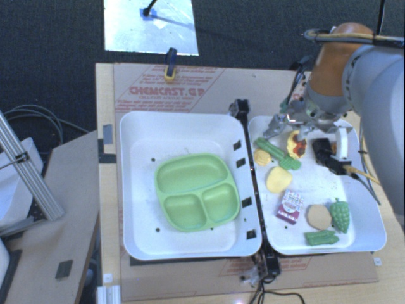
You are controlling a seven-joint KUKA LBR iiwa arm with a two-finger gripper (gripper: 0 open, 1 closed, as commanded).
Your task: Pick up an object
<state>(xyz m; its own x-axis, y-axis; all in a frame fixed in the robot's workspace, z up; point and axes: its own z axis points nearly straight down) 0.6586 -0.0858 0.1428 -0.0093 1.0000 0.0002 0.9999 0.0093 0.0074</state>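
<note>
My gripper hangs over the far left part of the right bin. Its silver fingers are spread open with nothing between them. Just below the fingertips lies a yellow and red toy. A long green vegetable lies slantwise beside it, with a yellow lemon-shaped piece in front. Nearer the front are a small red and white carton, a tan round cookie, a green bumpy fruit and a flat green piece.
The left bin holds a green divided plate. A black hinge strip runs between the two bins. The arm's grey body looms over the right bin's far right side.
</note>
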